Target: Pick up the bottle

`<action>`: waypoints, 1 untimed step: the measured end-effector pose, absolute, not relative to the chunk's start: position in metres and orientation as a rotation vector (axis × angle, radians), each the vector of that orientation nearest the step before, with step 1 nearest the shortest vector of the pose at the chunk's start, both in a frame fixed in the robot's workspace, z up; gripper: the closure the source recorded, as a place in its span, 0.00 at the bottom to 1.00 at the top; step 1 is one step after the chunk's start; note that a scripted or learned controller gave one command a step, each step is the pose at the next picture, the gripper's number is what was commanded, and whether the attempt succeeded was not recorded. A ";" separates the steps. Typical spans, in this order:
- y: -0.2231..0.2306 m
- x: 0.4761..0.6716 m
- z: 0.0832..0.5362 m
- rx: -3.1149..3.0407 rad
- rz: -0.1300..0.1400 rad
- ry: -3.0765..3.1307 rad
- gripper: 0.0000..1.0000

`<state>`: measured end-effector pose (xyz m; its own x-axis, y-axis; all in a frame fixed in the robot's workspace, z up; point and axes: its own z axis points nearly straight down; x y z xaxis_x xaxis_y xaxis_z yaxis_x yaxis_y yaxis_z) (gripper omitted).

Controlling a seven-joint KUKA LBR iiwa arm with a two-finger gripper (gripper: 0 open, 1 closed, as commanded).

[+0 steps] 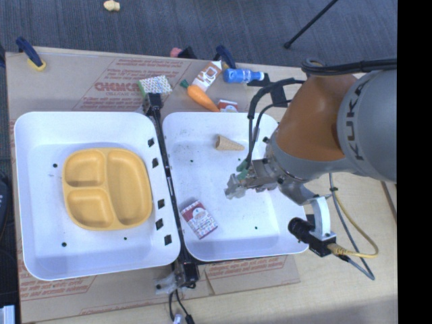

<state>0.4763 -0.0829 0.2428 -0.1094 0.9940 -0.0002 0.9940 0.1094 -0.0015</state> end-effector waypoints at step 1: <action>-0.074 0.476 0.195 -1.995 0.004 -2.422 1.00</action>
